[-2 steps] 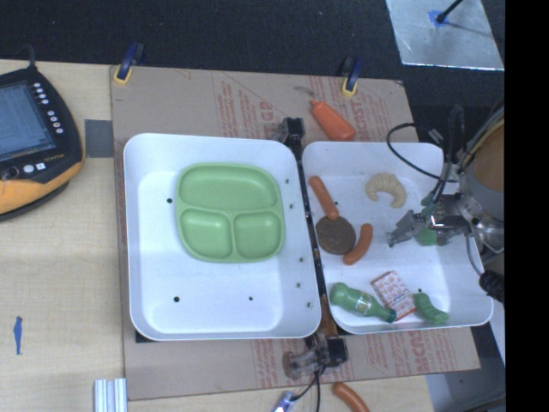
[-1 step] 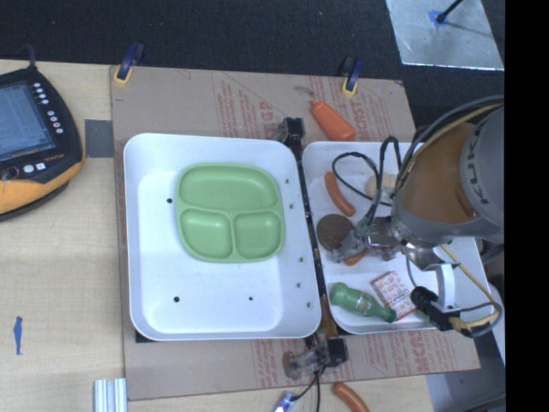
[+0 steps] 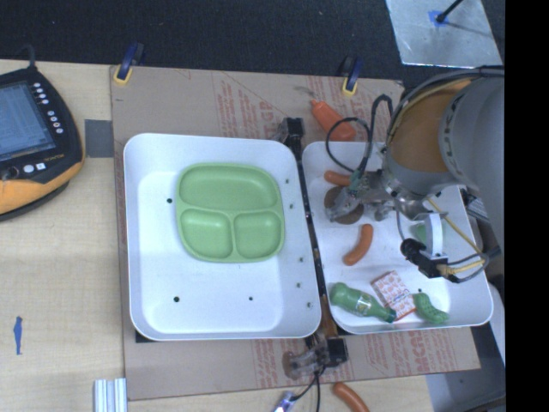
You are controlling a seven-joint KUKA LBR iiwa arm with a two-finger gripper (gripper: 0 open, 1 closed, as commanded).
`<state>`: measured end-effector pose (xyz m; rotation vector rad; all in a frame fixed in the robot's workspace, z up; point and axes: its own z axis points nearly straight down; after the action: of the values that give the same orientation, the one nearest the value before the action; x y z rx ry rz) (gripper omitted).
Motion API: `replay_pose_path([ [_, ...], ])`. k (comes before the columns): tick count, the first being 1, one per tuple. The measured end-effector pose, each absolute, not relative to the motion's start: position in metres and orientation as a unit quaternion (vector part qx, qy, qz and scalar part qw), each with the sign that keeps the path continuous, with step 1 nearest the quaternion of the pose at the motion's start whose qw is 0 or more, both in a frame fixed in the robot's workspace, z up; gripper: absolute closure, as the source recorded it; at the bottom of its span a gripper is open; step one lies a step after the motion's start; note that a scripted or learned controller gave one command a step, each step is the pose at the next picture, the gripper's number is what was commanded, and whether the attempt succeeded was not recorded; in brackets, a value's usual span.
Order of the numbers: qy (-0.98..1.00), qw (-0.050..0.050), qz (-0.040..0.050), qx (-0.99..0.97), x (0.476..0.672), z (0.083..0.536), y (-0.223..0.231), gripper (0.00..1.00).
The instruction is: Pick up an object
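Reaching low into the right bin, the arm covers its jaws — I cannot tell their state — beside an orange sausage; next comes closing and lifting.

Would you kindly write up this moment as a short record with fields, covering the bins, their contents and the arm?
left bin: holds a green divided plate
right bin: holds a hot dog, a green bottle, a red-and-white packet, a small green item
arm: grey with orange band, over the right bin's upper part
gripper: low over the right bin, near its left side; grasp not discernible
outside bins: orange item above the right bin; handheld screen device at far left
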<state>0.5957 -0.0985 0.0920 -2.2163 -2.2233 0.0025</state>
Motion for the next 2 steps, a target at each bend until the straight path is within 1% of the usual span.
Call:
replay_pose_path([
  [1,-0.709,0.001,0.0009,-0.706,0.64,0.092,-0.133,0.0],
  [2,-0.708,0.001,0.0004,-0.706,0.656,0.092,-0.104,0.0],
])
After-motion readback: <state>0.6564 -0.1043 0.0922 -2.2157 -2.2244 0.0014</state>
